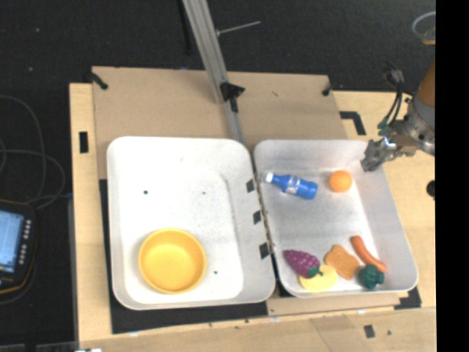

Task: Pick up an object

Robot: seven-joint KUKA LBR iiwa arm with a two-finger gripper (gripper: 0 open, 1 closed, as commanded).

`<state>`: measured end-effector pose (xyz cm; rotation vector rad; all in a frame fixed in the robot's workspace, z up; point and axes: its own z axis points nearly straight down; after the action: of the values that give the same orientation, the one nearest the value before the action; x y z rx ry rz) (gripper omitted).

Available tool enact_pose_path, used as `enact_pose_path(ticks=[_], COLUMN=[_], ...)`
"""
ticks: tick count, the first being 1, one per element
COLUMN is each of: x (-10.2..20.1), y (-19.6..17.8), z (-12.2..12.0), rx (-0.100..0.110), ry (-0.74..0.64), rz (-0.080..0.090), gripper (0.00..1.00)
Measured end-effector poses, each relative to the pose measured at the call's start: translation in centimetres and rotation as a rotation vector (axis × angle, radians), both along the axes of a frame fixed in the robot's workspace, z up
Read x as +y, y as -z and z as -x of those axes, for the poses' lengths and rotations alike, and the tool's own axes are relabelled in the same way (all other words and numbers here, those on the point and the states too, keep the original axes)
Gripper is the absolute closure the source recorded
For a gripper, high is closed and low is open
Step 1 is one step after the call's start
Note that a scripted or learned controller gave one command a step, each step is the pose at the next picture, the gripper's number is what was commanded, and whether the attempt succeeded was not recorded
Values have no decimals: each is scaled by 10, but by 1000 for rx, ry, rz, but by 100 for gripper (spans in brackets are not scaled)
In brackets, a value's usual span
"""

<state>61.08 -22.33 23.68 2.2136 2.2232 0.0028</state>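
The gripper (374, 157) hangs over the far right corner of the right bin (381, 196), reaching in from the right; whether it is spread or closed cannot be told at this size and angle, and nothing shows in its grasp. Above it the arm (423, 116) runs off the right edge, with cables looped beside the wrist.

Taking the right bin as the landmark: an orange ball (339, 181) lies in its far part, near the gripper and just left of it, apart from it. A blue bottle (292, 185) with a white cap lies on its side further left in the far part, close to the bin's left wall. In the near right corner sit a carrot (366, 252), a green broccoli (371, 276), a brown bread slice (341, 260), a yellow piece (318, 280) and purple grapes (300, 260), bunched close together, several of them touching.

Left of the right bin, touching it along the shared edge, stands the left bin (176, 167), with a yellow bowl (172, 259) upright in its near left part. Both bins rest on a tan bench (161, 101). A grey pole (209, 50) slants up from behind the gap between the bins
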Motion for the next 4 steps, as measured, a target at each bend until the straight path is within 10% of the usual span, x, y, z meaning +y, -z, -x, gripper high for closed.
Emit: enact_pose_path(ticks=[4], x=[210], y=[-11], z=[-8], rx=[6], ry=[-2], rz=[-3], gripper=[100])
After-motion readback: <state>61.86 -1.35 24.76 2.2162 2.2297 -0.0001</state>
